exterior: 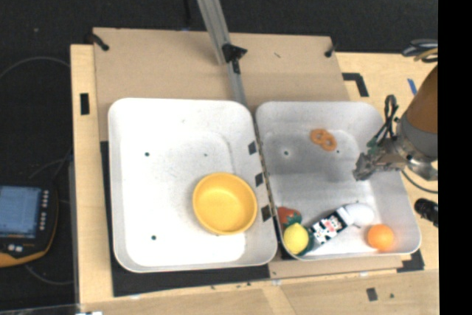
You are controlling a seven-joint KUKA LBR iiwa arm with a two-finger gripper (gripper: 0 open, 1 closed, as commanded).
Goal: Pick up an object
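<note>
Step in hand: approach over the right bin (335, 122), nothing chosen or lifted so far; best done by settling on one free-standing item and descending square onto it.
Near row, right bin: lemon-like yellow fruit (295, 238), rounded, matte; touching it, a red-and-green piece (287, 217), small, shape unclear.
Near row, centre: black-and-white bottle-like item (333, 223), lying flat on a slant, white rounded end toward the right; crowded against the yellow fruit, poor first choice.
Near row, right corner: orange ball or fruit (380, 237), smooth, round, standing apart from its neighbours; likeliest to roll, so centred closing advised.
Left bin (147, 129): yellow bowl (225, 203), plastic-looking, upright, hollow.
Mid right bin: gripper (366, 167), low over bare floor near the right wall; open or closed, cannot tell; nothing seen between its tips.
Far right bin: brown pretzel-shaped piece (322, 138), flat, thin, hard to get under.
Bins: white, shallow, scuffed grey.
Beyond: cardboard-toned bench (295, 66), slanting metal rail (206, 0).
</note>
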